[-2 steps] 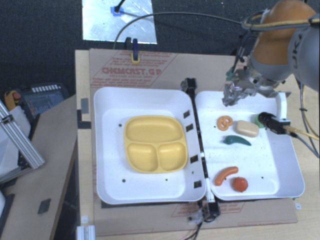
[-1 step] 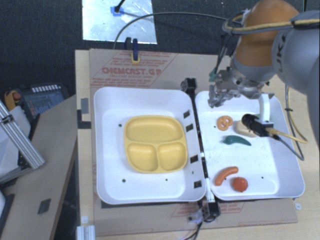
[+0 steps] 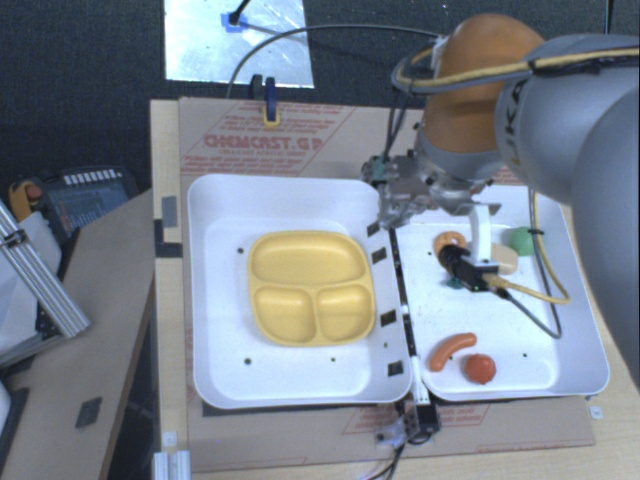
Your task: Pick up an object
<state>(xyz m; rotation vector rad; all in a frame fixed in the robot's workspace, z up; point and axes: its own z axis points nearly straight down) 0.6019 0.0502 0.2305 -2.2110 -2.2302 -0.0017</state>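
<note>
Arm (image 3: 560,108) reaches in over the far end of the right bin (image 3: 560,363). The left bin (image 3: 215,298) holds a yellow divided plate (image 3: 305,288), lying flat near its middle.

The gripper (image 3: 405,203) sits at the right bin's far corner, beside the divider. Whether it is open or closed cannot be told, and nothing is seen held.

Candidates, all in the right bin:
- sausage (image 3: 452,348) and tomato (image 3: 479,368), close together at the near end
- orange ring (image 3: 450,240), beige piece (image 3: 503,260) and green piece (image 3: 522,238), further back

Assessment: approach stage, no grasp made. The ring lies nearest. The next move calls for centring over it, descending, then closing.
</note>
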